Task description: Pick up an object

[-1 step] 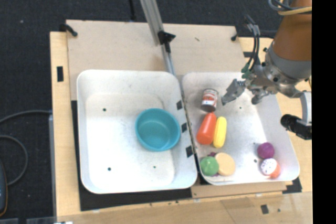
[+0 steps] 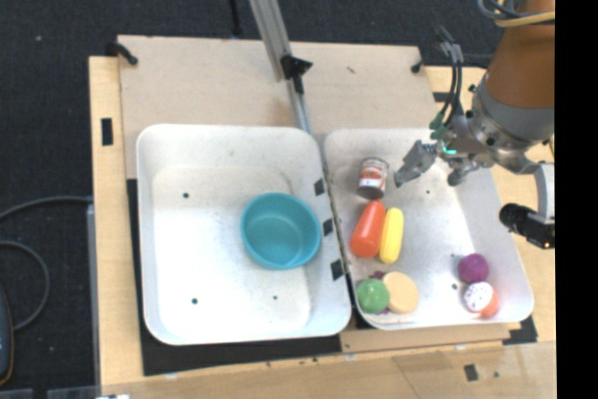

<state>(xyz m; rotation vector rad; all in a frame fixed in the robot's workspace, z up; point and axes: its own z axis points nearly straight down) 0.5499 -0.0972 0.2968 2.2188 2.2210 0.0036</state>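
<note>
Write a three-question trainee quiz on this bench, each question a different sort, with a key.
1. True or false: the blue bowl lies in the left bin.
2. Which thing touches the orange piece? A) yellow piece B) purple ball C) green ball
3. Fill in: the gripper hovers nearest the small ____.

Key: 1 true; 2 A; 3 can.

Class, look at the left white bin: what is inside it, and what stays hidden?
The left bin holds one blue bowl, upright, near its right wall. The bowl's inside looks bare. The bin floor under the bowl is covered, so nothing there can be checked.
</note>
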